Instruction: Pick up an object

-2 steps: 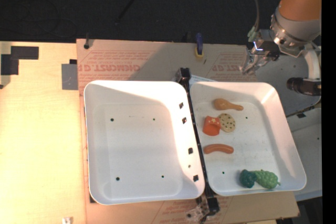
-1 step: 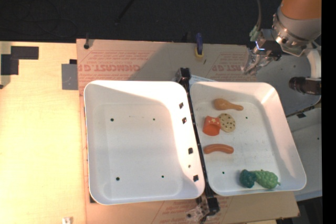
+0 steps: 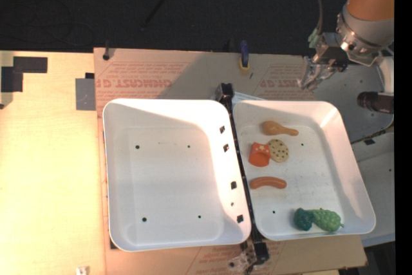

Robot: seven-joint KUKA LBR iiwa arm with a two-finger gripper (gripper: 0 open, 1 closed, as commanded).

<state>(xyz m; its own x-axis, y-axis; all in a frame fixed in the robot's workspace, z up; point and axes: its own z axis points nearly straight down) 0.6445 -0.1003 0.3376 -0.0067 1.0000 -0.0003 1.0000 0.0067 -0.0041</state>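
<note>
Camera view from above shows a desk (image 3: 45, 158) of pale wood carrying two shallow white plastic bins side by side on brown cardboard (image 3: 167, 77). Left bin (image 3: 129, 113) has smooth glossy walls and rounded corners. Right bin (image 3: 347, 158) holds five small toy foods. At its 12 o'clock lies a tan drumstick (image 3: 278, 130), long axis running 9 to 3 o'clock, the fat end toward 9. Just below sit a red-orange chunky piece (image 3: 259, 154) and a round speckled cookie (image 3: 279, 151), touching each other. Below them lies a smooth reddish-brown sausage (image 3: 268, 183), long axis also 9 to 3 o'clock. At the bin's 5 o'clock corner rest a teal lump (image 3: 303, 219) and a bumpy green lump (image 3: 327, 220), side by side and touching. The end effector (image 3: 313, 77) hangs beyond the right bin's 1 o'clock corner, over the cardboard, well apart from every toy. Its thin metal fingers point down; I cannot tell how far open they are. It holds nothing.
</note>
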